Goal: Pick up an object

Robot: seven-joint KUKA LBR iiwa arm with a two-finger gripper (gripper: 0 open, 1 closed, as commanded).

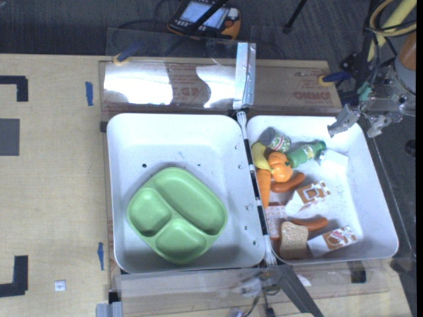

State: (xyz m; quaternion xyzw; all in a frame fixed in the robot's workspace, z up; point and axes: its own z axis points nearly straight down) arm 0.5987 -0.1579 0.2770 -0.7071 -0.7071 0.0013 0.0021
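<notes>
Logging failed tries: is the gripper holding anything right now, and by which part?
Nothing is held. The gripper hangs above the right bin's far corner, nothing between its fingers.

The left bin has open floor along its far side and its left edge; a green tray takes up the near middle. In the right bin the clutter crowds the left wall: a can, a green bottle, an orange, a carrot, a sausage, bread and small cartons, many touching. The right side of that bin lies bare, as does the far right corner, where the gripper hangs above the rim. A ridge divides the bins.
</notes>
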